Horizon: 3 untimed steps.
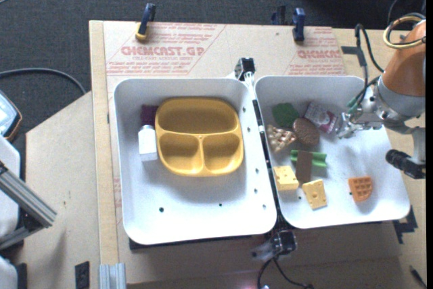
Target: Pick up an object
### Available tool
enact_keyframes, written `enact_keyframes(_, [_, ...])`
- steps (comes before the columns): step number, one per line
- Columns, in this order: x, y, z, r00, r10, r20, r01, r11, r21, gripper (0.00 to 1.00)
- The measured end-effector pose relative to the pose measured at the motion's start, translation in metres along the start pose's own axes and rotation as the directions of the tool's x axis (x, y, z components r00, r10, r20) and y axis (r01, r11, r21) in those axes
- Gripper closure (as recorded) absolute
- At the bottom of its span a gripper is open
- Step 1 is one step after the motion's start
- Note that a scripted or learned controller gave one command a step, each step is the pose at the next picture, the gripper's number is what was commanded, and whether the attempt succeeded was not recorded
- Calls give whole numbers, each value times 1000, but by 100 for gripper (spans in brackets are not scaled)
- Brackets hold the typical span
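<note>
The toys lie in the right bin — the pink packet is nearest, just left of the gripper. The gripper holds nothing — I cannot tell if it is open.

A divided plate lies in the left bin, toward its far edge; toy foods crowd the right bin's left half.

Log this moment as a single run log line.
arm: over right bin upper right | gripper: near pink wrapper | grasp: none visible | left bin: yellow tray
</note>
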State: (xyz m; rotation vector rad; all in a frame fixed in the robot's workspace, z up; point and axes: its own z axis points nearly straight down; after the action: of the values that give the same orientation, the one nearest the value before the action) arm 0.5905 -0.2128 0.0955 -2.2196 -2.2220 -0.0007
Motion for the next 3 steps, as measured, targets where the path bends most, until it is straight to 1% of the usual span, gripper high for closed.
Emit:
enact_keyframes(1, [-7, 3, -45, 1000, 1, 4, -1, 1000, -6, 100])
enact_keyframes(2, [-3, 5, -110, 1000, -1, 5, 1, 1000, -10, 100])
enact_keyframes(3, [-3, 6, -131, 1000, 0, 4, 0, 1000, -6, 100])
